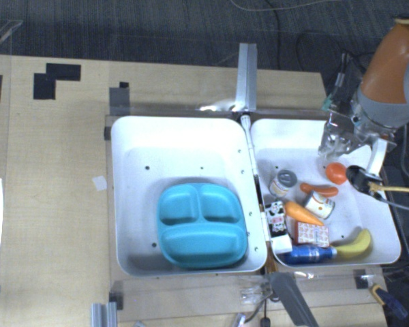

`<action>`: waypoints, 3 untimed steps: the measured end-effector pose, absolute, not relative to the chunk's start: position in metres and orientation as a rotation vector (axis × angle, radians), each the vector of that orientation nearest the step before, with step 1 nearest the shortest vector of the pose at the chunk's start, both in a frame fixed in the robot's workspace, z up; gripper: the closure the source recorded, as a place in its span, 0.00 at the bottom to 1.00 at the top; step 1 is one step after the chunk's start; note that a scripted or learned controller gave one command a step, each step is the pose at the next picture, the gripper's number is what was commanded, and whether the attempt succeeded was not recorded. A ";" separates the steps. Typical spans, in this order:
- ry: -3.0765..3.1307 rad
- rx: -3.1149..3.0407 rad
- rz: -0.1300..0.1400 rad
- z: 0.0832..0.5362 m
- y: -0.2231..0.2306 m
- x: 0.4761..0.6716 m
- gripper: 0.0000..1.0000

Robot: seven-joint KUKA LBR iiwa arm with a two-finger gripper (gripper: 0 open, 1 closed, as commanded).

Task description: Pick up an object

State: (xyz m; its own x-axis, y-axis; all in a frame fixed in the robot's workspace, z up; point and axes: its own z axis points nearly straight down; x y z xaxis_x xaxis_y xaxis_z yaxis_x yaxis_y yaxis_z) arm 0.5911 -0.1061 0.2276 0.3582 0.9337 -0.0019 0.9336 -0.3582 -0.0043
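Nothing lifted yet, we judge | gripper (339, 144) hangs over right bin (390, 251), far side; we cannot tell its jaw state, nothing seen in it | nearest object, orange ball (336, 173), lies just beside | grasp and lift remain

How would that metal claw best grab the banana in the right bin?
Probably across the middle of the banana, coming straight down from above. It lies flat in the bin's near right corner, its curve narrow enough there, with the blue bottle touching its left end.
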 end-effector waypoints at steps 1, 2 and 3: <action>-1.765 -2.596 0.004 0.244 -0.097 0.539 1.00; -1.414 -2.800 0.009 0.163 -0.118 0.546 1.00; -1.418 -2.820 -0.027 0.134 -0.114 0.537 1.00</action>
State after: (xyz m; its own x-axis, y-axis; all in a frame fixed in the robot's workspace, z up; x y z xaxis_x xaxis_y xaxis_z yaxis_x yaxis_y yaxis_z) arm 0.5374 -0.1142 0.1339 0.5961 0.8029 0.0087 0.8026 -0.5961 0.0209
